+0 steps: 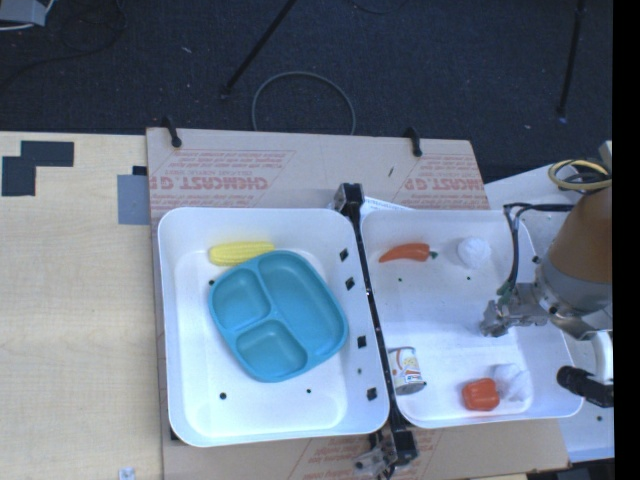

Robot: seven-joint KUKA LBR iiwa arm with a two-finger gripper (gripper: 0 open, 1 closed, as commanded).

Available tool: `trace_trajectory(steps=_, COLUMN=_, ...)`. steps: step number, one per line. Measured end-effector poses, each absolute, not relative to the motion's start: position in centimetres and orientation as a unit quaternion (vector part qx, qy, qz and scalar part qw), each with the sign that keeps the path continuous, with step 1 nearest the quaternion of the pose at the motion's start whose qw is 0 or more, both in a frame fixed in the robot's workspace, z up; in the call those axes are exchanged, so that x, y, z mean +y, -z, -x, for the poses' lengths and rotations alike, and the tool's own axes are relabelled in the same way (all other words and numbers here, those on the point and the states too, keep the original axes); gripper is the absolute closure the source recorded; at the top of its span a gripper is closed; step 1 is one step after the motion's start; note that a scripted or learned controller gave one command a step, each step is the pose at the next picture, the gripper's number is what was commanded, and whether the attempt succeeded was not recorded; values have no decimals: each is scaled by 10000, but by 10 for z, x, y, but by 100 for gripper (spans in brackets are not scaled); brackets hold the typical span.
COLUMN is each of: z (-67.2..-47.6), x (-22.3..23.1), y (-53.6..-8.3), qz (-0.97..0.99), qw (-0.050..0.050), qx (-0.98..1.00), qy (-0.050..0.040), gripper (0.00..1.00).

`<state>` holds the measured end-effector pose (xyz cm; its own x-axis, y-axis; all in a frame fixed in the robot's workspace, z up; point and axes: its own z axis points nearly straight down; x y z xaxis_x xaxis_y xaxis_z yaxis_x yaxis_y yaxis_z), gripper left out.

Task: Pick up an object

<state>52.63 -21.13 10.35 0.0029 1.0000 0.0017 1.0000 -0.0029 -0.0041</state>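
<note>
My gripper (pixel 497 320) hangs low over the right side of the right bin (pixel 440 413), with the grey arm and its orange band (pixel 590 238) behind it at the right edge. Nothing shows beneath it but bare bin floor. An orange chili pepper (pixel 405 253) and a white ball (pixel 473 251) lie at the back of this bin. A small can (pixel 405 369) lies on its side near the front left corner. A red-orange fruit (pixel 481 394) sits by a white crumpled lump (pixel 512 381) at the front right, just below the gripper.
The left bin (pixel 190 408) holds a blue divided plate (pixel 277 313) and a yellow corn cob (pixel 241 253) behind it. A black clamp bar (pixel 363 298) runs between the bins. Cardboard (pixel 300 168) lies under both.
</note>
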Motion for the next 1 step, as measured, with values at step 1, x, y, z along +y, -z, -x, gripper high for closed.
trace_trajectory(steps=1, z=-530, x=-202, y=-159, qz=7064, qw=-11, qx=-7078, qy=9, gripper=100)
